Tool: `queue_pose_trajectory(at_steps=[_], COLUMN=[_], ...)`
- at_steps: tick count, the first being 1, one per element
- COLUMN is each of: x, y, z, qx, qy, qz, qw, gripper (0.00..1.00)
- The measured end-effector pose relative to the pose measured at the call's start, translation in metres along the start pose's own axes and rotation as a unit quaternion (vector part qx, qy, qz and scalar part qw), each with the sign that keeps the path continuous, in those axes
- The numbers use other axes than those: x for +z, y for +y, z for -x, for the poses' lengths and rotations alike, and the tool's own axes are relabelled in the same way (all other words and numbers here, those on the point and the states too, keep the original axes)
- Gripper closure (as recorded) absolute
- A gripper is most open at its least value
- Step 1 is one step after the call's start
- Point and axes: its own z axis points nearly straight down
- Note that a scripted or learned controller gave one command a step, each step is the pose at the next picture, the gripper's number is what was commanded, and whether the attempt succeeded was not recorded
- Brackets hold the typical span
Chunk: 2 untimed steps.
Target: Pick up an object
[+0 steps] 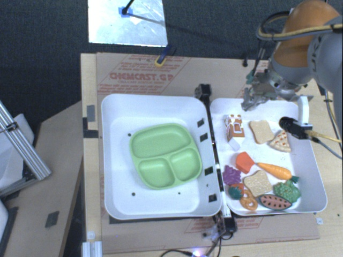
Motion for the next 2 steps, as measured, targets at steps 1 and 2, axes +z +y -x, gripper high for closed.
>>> queue_pose_trajectory(at_steps=[1,2], x=[-0.015,-0.01], y=[0.002,-0.012], z=[0.0,0.0], qx=[0.0,0.002], qy=[0.0,0.0], qz=[0.0,-0.001], qw=[1.0,1.0], gripper=[1.0,1.0])
